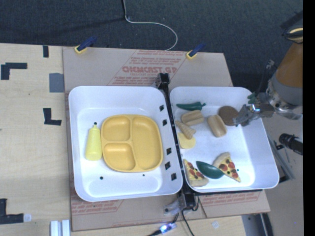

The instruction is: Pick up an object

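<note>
Nearest me, at the front of the right bin, lay the pizza slice, with a dark green leaf-shaped piece just beside it and a second pizza-like piece against the divider. I judged these flat plastic toys light and stiff but low to the floor, so awkward to pinch except across an edge.

Further in sat a pale yellow piece, a small bread stick, a hot-dog bun and a tan bread roll. The roll looked the easiest take: chunky, probably light and rigid, a little slick, best gripped across its narrow waist. Behind it lay a brown round patty and a green chilli.

The gripper hung at the right bin's far right side, just beside the patty. I could not tell how far the fingers were open, nor whether they touched or held anything.

In the left bin rested a yellow divided plate and a yellow bottle.
</note>
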